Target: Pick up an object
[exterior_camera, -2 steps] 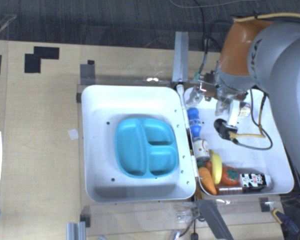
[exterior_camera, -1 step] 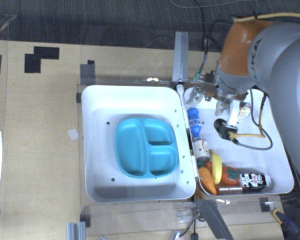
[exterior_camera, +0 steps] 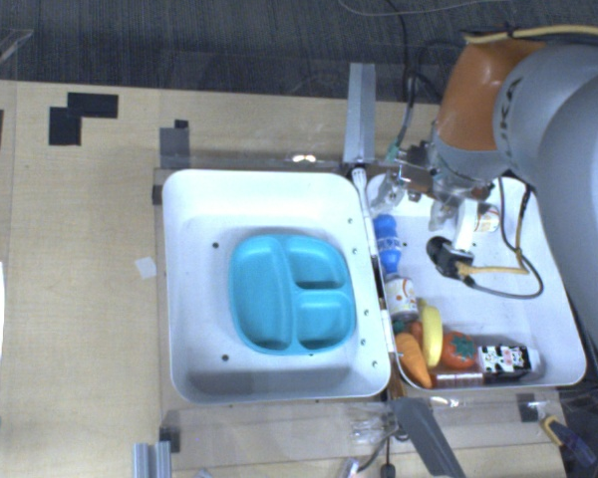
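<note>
1. The grey arm point(exterior_camera: 568, 118) comes in from the right, and its orange band point(exterior_camera: 478, 88) is above the far part of the right bin point(exterior_camera: 543, 312).
2. The gripper point(exterior_camera: 407, 179) hangs over the far left corner of the right bin, close to the wall that is shared with the left bin point(exterior_camera: 179, 267). Whether the pincer is apart or together I cannot tell, because the wrist covers it and the picture is not sharp there. Nothing can be seen held in it.
3. The things that could be picked up are all in the right bin, along its left wall and its near edge.
4. A clear bottle with a blue label point(exterior_camera: 385, 239) lies along the left wall, just beside the gripper. Whether the two touch I cannot tell.
5. Nearer to the camera there is a small white container with a red label point(exterior_camera: 402, 295), also against the left wall.
6. In the near left corner a yellow banana point(exterior_camera: 431, 333) and an orange carrot point(exterior_camera: 412, 358) lie side by side and touch each other.
7. To the right of the banana there is a red item with some green on it point(exterior_camera: 459, 353). What it is exactly I cannot tell.
8. A black packet with a white and red label point(exterior_camera: 504, 359) lies next to this red item, along the near edge.
9. In the left bin, a blue divided tray point(exterior_camera: 289, 292) with three compartments lies flat in the middle.
10. Both bins stand on a pale wooden bench point(exterior_camera: 60, 317).
</note>
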Robot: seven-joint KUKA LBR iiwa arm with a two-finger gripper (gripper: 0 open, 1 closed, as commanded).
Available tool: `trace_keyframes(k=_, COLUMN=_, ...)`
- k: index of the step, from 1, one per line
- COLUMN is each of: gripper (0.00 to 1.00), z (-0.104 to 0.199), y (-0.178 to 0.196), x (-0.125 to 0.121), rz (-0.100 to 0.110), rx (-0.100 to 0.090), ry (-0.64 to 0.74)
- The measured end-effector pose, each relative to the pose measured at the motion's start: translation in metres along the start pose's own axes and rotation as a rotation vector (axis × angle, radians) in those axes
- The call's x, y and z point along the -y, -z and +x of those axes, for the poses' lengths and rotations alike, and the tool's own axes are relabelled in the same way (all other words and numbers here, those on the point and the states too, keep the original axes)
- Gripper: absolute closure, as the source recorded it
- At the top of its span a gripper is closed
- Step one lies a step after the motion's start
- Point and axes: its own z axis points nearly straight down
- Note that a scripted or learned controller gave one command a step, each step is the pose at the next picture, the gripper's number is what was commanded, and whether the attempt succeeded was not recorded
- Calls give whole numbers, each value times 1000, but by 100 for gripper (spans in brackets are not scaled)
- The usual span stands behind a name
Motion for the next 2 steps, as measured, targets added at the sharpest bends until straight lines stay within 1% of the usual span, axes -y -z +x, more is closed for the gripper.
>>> trace_keyframes(k=2, gripper=0, z=0, y=0, x=0, rz=0, rx=0, ry=0)
